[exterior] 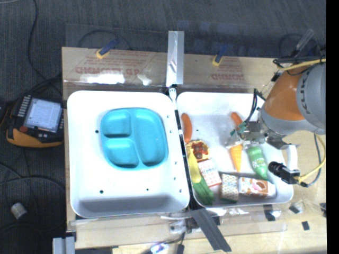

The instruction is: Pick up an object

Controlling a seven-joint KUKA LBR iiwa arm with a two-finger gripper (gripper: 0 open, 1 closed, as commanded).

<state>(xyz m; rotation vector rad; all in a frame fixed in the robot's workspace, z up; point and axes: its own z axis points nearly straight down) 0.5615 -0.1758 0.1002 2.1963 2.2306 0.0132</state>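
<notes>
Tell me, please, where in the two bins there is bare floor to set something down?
The left bin has a bare white margin all round the blue divided tray, widest along its near edge. In the right bin, free floor lies along the far wall, between the sausage and the gripper. Its near half is crowded with packets, the carrot and the green bottle.

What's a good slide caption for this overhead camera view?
Arm's tool over cluttered right bin; blue tray in left bin.
</notes>
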